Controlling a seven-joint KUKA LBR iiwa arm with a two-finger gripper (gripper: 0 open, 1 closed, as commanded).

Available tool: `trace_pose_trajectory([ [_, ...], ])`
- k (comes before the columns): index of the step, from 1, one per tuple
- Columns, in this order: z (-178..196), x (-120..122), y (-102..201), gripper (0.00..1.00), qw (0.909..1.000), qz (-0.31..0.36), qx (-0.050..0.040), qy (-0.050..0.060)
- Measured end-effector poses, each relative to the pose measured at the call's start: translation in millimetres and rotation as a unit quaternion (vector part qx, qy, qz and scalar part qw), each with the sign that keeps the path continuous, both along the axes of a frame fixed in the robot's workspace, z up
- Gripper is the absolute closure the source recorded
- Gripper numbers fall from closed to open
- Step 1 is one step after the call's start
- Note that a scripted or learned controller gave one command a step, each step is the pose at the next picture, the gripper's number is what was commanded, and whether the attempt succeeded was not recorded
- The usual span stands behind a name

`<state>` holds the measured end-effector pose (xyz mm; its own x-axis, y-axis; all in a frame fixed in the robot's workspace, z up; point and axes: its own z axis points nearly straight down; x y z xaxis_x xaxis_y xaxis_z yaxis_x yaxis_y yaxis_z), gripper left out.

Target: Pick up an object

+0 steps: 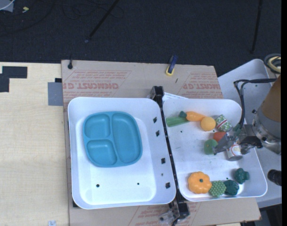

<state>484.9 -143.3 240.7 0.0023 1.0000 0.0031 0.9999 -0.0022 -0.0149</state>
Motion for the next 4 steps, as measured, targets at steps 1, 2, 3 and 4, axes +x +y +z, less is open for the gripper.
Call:
trace_pose_trajectory([
  [1, 6.0, 2.2, -0.1, 0.0, 1.0, 0.001, -0.0008, -0.006],
  [2, -56.5, -3.8, 5.5, 0.0, 1.0, 0.001, 0.0, -0.002],
  [3, -101.2, -3.6, 2.3, 0.0, 1.0, 0.001, -0.0001, -0.004],
  [4, -154.6, -4.3, 4.1, 0.0, 1.0, 0.001, -0.0004, -0.004],
])
